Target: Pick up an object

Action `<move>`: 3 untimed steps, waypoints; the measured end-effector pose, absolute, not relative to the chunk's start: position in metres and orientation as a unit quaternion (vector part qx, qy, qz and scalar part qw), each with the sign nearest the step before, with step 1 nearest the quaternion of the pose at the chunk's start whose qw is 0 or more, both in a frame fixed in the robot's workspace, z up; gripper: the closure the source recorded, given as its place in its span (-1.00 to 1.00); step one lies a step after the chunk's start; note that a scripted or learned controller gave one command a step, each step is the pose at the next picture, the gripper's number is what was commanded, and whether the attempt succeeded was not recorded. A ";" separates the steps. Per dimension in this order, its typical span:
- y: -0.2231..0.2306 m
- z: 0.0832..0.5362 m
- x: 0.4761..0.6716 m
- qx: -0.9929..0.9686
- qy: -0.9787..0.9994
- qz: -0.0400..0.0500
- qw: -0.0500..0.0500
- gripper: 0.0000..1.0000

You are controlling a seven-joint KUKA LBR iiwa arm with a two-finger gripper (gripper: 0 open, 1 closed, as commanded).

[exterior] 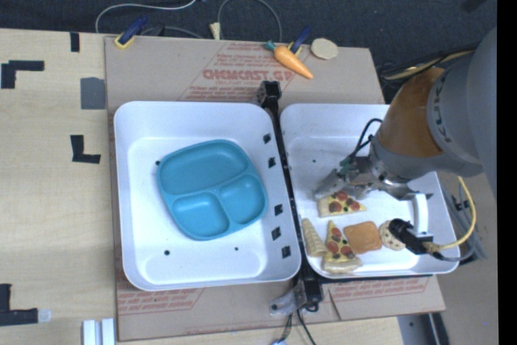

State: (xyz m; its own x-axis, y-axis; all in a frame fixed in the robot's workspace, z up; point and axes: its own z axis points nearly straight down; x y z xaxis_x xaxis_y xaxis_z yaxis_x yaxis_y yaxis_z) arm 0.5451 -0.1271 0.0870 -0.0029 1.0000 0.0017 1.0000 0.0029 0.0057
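Pizza slice (341,204) lies flat in the right bin (323,125), toward the bin's middle, red dots on top, pointed end toward the left. Gripper (333,185) is right above its upper-left edge, touching or nearly touching it; can't tell which. Fingers' state can't be told, dark tips blurred against the bin floor. Nothing visibly held between them.

Arm (440,121) comes in from the right, orange band above the wrist, grey body covering the right bin's far right side. Black cable loops by the wrist.

More toys along the right bin's near edge: ice cream cone (312,236) at the left, tip pointing up-left; second pizza slice (340,246) just beside it; brown toast-like square (363,237) just right of that, under the first pizza slice; small round cookie-like piece (394,237) next, partly under a black fitting with a yellow cable.

Left bin (133,133) holds a blue divided plate (212,188), three compartments, lying roughly centred, slightly tilted in plan.

Both bins sit on a cardboard sheet (161,69) on the table (48,174). Behind the bins on the cardboard: toy carrot (292,61) and a pale round disc (325,49), near each other, well apart from the gripper. Black tape marks on the table at left.
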 end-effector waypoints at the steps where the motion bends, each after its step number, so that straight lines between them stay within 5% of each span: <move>1: -0.129 0.097 0.545 0.707 0.708 0.001 0.003 1.00; 2: -0.046 0.190 0.616 0.703 0.711 0.004 0.004 1.00; 3: 0.018 0.215 0.614 0.704 0.710 0.001 0.000 1.00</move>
State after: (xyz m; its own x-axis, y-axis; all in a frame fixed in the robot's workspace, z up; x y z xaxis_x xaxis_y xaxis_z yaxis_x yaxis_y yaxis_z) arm 0.6144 0.0176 0.2150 -0.0075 1.0000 0.0019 1.0000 0.0075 0.0013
